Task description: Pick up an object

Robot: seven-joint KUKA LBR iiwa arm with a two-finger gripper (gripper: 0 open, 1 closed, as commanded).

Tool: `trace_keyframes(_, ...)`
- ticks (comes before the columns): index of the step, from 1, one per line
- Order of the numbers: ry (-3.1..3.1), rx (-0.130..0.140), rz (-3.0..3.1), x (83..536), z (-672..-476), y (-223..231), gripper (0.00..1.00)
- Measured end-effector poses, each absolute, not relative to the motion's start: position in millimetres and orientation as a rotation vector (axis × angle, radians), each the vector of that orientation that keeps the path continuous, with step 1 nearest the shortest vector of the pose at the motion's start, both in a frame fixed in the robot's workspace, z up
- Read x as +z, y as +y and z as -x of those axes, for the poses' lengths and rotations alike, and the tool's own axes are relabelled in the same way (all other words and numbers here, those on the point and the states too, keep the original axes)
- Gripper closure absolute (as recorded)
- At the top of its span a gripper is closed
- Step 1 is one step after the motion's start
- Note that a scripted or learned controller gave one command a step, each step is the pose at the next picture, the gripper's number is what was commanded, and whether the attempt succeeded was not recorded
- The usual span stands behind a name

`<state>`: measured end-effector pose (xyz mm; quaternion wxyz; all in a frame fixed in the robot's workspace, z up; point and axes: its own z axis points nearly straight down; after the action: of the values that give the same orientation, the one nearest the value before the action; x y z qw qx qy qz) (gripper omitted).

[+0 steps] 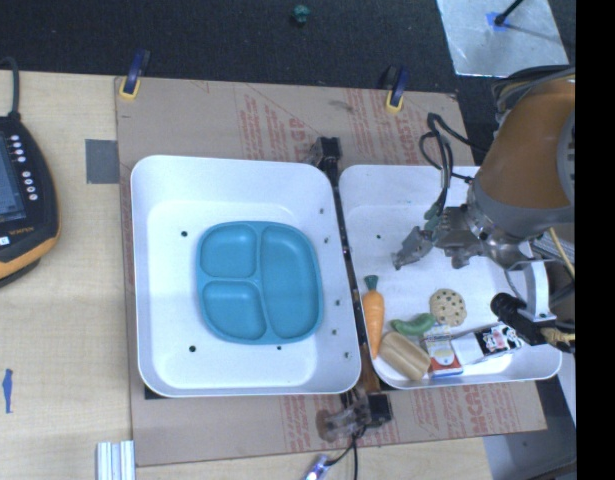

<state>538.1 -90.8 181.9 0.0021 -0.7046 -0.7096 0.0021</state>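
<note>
The things to be picked lie bunched along the near edge of the right bin (pixel 387 193). An orange carrot (pixel 373 313) lies lengthwise right against the wall shared by the two bins, its green top pointing away from me. Just beside it, toward the front, is a tan bread roll (pixel 404 355), and a small green pepper-like piece (pixel 414 323) rests against the top of the roll. A round speckled cookie (pixel 447 306) sits just right of the green piece. In front of the cookie lies a small red and white box (pixel 443 355), and to its right a dark packet (pixel 495 341) with a white label; the print on both is too small to read.

The gripper (pixel 411 251) hangs over the middle of the right bin, pointing left, well apart from the cookie and the carrot. Its dark fingers look empty, but they blur together from this angle and I cannot tell whether they are spread or pressed together. The grey and orange arm (pixel 527 158) reaches in behind it.

The left bin (pixel 157 193) holds a blue divided plate (pixel 259 281) with three sections. A handheld controller (pixel 15 203) lies on the bench at far left.
</note>
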Motion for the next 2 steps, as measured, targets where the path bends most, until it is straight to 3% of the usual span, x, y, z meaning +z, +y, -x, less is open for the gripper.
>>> trace_keyframes(1,-2.224,0.001,2.216,192,-656.4,-45,0.0)
trace_keyframes(2,-2.223,0.004,2.214,192,-656.1,-24,0.0)
